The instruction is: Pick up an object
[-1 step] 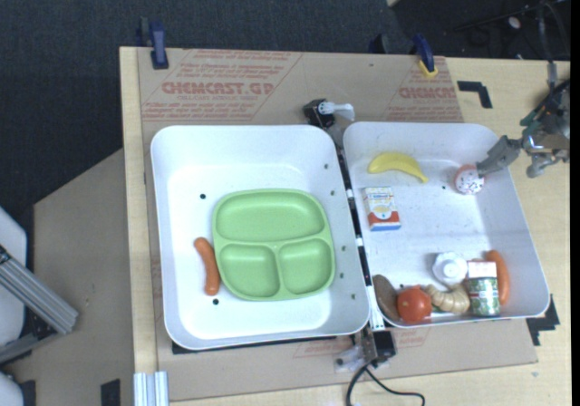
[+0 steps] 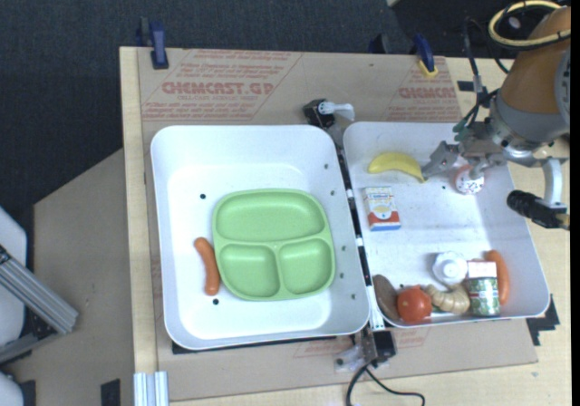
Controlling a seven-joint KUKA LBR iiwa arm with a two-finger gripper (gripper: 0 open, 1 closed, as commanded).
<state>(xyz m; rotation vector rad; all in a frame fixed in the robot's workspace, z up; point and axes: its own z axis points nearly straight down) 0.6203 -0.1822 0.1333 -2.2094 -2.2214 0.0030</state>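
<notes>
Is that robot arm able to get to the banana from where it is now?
Probably yes. The banana lies alone on the bare floor of the right bin, with nothing on top of it, and the gripper hangs just to its right in the same bin.

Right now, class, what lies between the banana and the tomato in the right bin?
In the camera view, a small carton lies between the banana and the tomato.

A light green divided plate (image 2: 272, 243) and an orange-red sausage (image 2: 208, 265) sit in a white bin (image 2: 172, 214). A yellow banana (image 2: 396, 165), a red tomato (image 2: 414, 304) and an orange-and-white carton (image 2: 381, 207) lie in the other white bin (image 2: 517, 241).
</notes>
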